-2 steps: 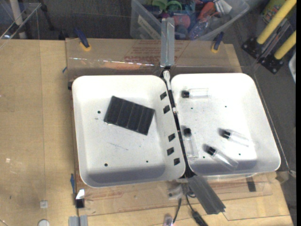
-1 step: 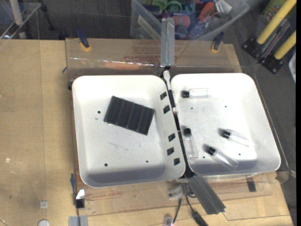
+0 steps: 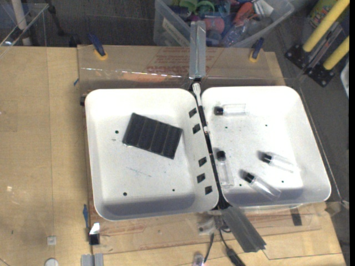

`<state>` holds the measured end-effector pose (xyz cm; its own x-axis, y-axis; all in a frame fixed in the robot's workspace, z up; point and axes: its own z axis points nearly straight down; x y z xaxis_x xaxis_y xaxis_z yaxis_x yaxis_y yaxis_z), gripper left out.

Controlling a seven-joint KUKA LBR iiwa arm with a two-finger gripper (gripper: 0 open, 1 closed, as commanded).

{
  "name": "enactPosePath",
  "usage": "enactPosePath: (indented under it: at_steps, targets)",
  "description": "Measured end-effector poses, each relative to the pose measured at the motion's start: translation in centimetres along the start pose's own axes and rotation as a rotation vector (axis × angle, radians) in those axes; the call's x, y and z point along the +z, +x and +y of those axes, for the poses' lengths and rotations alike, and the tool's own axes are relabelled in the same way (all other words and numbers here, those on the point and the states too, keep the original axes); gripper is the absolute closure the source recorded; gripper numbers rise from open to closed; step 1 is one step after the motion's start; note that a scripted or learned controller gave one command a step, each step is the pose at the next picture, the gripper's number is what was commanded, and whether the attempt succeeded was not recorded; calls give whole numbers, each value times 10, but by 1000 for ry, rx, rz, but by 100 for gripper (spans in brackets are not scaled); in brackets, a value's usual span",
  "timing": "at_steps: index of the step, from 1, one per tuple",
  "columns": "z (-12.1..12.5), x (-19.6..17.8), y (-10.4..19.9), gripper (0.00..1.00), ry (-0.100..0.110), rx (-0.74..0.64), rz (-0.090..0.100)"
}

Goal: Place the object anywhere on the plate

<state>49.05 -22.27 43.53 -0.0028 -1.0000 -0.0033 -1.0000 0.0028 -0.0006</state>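
Note:
A dark ribbed rectangular plate (image 3: 152, 136) lies flat in the left bin (image 3: 111, 193), a little above its middle and turned slightly clockwise. Nothing rests on it. Several clear vials with black caps lie in the right bin (image 3: 299, 110): one near the back (image 3: 230, 110), one along the divider (image 3: 222, 168), one toward the right (image 3: 275, 160), and one near the front (image 3: 258, 183). All of them lie on their sides, apart from each other.
A ridge with black tabs (image 3: 201, 148) separates the two bins. A clear tub of colourful toys (image 3: 222, 7) stands behind the bench. Yellow tubes (image 3: 327, 21) lean at the back right. A grey metal bracket (image 3: 244, 231) juts out at the front.

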Motion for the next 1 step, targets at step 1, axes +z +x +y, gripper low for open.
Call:
enactPosePath:
  at_steps: [1]
  targets:
    - [-29, 41, 0, 100, 0, 206, 1]
